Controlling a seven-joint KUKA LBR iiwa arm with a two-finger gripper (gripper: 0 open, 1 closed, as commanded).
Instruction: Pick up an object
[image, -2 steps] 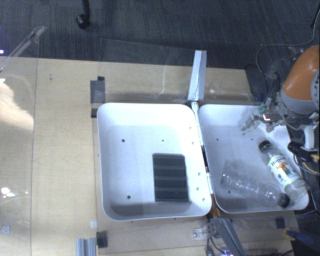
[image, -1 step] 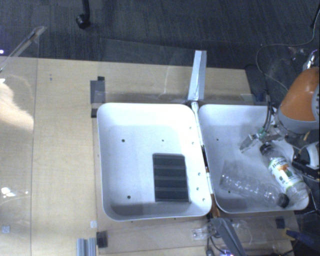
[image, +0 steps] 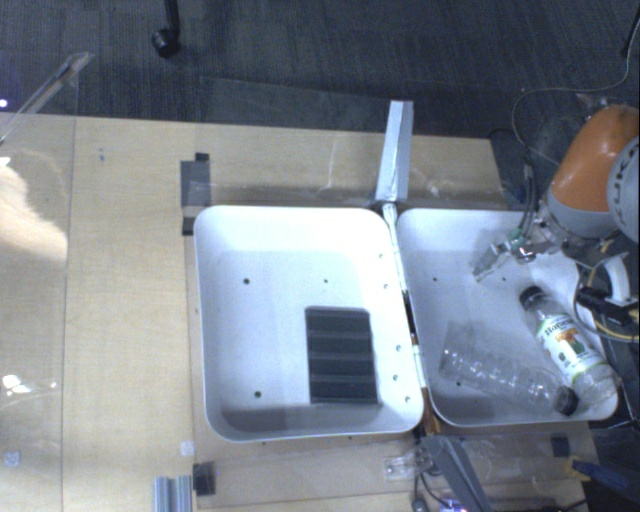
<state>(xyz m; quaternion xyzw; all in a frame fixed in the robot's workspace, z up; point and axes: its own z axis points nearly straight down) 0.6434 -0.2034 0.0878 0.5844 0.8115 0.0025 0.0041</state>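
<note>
A clear plastic bottle with a dark cap and a green and orange label lies in the right bin, near its right side. A see-through plastic piece lies beside the bottle toward the bin's front. A black ridged block rests flat in the left bin. My gripper hangs over the back of the right bin, up and left of the bottle's cap and apart from it. Nothing shows in its grasp.
The orange band of the arm sits at the right edge, over the right bin's back corner. A metal strut rises behind the seam between the bins. Cables loop beside the bottle. A small dark item lies at the right bin's front corner.
</note>
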